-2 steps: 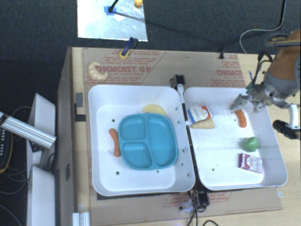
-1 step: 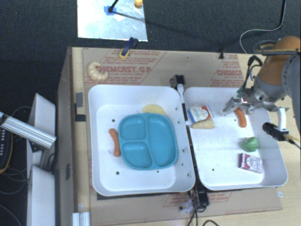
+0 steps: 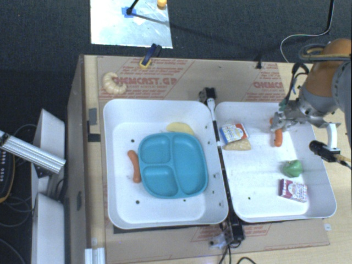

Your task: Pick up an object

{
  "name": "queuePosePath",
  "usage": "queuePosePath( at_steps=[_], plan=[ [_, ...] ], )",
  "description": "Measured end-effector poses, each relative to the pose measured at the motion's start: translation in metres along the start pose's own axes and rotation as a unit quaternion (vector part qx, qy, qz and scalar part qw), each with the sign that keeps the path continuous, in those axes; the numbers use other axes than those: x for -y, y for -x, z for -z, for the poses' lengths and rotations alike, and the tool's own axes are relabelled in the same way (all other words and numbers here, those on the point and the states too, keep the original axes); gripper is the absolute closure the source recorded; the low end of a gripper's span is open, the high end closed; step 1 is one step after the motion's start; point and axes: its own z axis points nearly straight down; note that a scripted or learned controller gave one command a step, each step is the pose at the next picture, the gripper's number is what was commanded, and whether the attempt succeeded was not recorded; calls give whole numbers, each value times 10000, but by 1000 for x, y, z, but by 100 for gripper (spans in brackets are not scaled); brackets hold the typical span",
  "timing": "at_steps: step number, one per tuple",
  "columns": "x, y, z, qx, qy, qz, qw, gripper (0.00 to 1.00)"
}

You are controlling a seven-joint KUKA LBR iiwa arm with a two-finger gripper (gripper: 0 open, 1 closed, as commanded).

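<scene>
Bench: a brown printed board carrying 2 shallow white bins side by side
Left bin: holds a blue divided tray, a sausage lying just left of that tray with its long axis running near to far, and a pale yellow piece at the tray's far edge
Right bin: holds 5 small things – a red-and-white packet resting on a tan slice at the far left, a small orange-red sausage toward the far right, a green lump nearer, and a red carton at the near right
Arm: grey with an orange band, reaching in from the right over the far right part of the right bin
Gripper: low over the bin floor, directly above the far end of the small orange-red sausage
Fingers: spread cannot be told at this size, and nothing is seen held between them
Key relation: the small orange-red sausage lies just on the near side of the gripper, almost beneath it, its long axis running near to far – the likeliest target, needing little more than a short drop
Risk: a round, narrow thing may roll aside as the jaws close
</scene>
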Motion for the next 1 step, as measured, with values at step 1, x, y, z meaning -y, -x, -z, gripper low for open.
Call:
queuePosePath(
  at_steps=[1],
  plan=[
    [-19, -68, 39, -17, -19, -17, 10000, 100]
  ],
)
